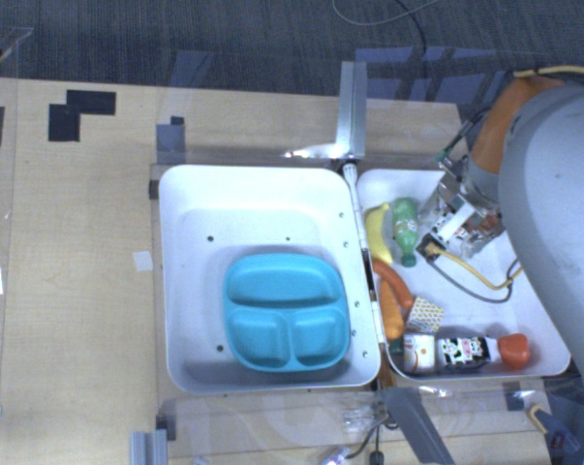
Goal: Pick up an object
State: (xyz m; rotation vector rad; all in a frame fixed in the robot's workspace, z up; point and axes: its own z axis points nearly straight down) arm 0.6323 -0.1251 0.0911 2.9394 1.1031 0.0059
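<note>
**Robot arm hangs over green bottle in crowded bin**

A green bottle [404, 225] lies in the upper L part of the R-hand bin [471, 308], touching a banana [376, 232] that runs along the bin's L wall. The gripper [441, 227] sits just beside the bottle on its R; whether it is released or clenched can't be told from this angle, and nothing is seen in its grasp. Below the banana lies a long orange item [395, 298], w/ a small patterned piece [425, 310] next to it. A black-and-white bottle [463, 351] w/ an orange end lies along the near wall. The L-hand bin [204, 211] holds a blue divided tray [287, 308].
</note>
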